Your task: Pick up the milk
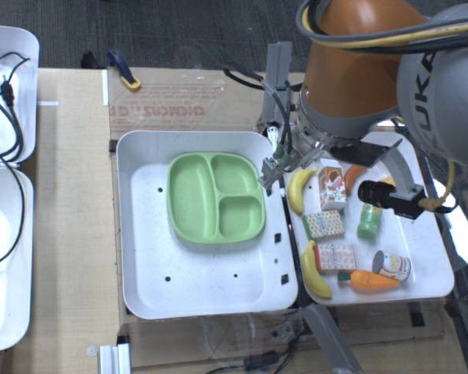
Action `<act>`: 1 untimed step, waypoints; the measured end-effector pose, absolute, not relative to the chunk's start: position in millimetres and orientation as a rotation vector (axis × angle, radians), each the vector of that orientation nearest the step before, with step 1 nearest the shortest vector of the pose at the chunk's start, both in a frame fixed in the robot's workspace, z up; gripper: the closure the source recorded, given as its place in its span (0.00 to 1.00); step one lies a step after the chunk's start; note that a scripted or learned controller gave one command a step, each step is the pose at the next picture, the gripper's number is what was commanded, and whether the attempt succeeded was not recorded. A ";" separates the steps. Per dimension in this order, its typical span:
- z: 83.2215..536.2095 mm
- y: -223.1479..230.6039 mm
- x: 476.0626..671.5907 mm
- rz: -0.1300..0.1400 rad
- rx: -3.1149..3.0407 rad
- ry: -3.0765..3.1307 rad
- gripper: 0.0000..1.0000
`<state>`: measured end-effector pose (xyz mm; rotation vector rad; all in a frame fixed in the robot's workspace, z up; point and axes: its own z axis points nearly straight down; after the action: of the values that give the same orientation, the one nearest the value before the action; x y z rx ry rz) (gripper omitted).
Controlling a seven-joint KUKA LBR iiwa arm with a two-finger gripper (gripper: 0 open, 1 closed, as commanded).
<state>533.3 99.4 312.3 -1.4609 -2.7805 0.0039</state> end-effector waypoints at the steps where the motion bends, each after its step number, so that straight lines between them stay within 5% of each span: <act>1: 277.4 163.2 494.0 0.003 -0.891 -3.011 1.00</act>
<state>494.0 163.2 277.4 -0.8908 -3.0114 0.0027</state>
